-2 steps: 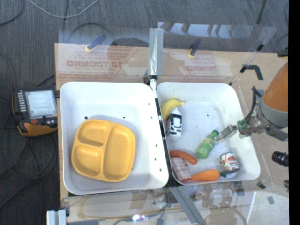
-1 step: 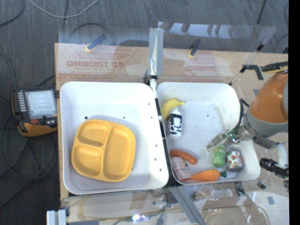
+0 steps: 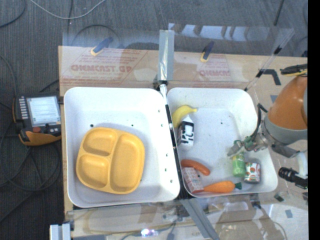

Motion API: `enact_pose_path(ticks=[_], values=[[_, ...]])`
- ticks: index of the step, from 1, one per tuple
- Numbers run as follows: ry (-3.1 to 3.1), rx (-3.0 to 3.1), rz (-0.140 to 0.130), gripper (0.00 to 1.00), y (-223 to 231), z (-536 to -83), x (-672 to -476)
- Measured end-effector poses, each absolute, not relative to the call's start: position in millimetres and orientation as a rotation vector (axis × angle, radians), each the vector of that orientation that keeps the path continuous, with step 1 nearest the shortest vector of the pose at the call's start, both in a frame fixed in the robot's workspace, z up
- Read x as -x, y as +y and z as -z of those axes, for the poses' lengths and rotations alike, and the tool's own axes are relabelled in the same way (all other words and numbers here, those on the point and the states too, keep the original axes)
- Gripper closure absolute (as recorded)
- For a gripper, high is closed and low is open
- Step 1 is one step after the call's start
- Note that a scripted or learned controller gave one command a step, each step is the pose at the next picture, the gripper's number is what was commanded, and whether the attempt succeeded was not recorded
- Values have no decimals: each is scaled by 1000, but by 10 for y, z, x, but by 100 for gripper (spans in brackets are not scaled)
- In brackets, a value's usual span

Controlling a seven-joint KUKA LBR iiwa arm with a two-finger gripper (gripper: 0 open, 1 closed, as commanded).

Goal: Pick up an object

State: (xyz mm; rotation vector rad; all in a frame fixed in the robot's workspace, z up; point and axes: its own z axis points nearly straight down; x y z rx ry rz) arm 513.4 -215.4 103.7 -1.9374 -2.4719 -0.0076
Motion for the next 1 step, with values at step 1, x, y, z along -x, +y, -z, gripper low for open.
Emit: enact_pose_path(ticks=[1], values=[[-2404,2021,-2,100,-1277,-1775,-5318]])
